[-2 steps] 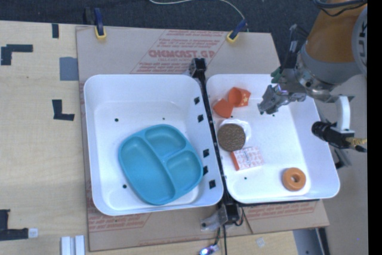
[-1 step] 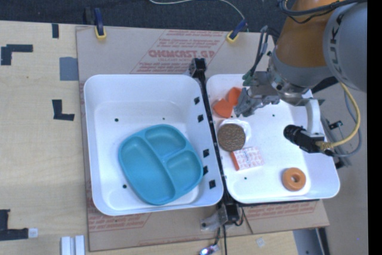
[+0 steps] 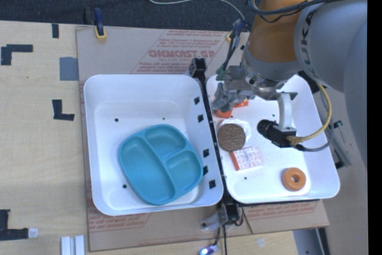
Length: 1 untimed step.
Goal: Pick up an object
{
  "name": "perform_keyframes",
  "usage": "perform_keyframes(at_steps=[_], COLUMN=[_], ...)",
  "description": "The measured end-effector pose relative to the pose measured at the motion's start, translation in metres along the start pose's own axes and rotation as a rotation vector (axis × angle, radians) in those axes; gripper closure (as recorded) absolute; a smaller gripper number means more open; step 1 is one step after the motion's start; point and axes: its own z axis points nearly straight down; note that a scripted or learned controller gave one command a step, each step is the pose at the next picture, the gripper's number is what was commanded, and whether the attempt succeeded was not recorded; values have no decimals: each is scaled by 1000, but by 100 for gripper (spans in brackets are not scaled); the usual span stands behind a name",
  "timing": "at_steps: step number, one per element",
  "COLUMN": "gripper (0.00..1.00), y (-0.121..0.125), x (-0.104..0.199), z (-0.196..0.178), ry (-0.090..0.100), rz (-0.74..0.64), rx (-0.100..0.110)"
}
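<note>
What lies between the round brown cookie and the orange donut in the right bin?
In the camera view, a small red-and-white packet lies between the brown cookie and the donut, on the right bin's white floor.

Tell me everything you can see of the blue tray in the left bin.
The blue tray is a light blue, roughly rounded-rectangular divided plate, plastic by its look, with three compartments: a large one along its left side and two smaller ones on its right. It lies flat and right side up on the floor of the left bin, turned at a slant, toward the bin's near right corner. Its compartments hold nothing. Only the bin touches it; the gripper is over the right bin.
</note>
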Motion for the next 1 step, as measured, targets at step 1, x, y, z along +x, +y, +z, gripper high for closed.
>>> perform_keyframes(at_steps=[1], gripper=[100], y=[2], x=[44], z=[18], ry=[-1], rz=[3], rx=[3])
